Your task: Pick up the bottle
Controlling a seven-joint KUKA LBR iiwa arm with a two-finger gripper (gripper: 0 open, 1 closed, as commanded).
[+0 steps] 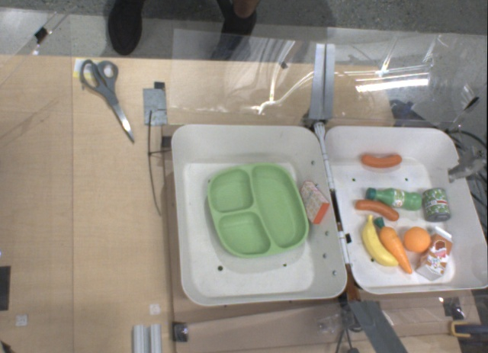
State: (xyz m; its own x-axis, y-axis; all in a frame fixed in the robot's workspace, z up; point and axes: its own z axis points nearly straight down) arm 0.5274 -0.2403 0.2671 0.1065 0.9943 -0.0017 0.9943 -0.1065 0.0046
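Jaws apart or together, I cannot tell: little of the gripper (463, 167) shows at the right bin's (396, 142) right edge. The bottle (393, 198), green, lies on its side mid-bin, a green can (436, 203) just beside its right end and 1 sausage (376, 208) touching its near side. A banana (373, 242), carrot (396, 248) and orange (416, 239) crowd the near edge. The left bin (191, 191) holds a 3-compartment green tray (256, 210).
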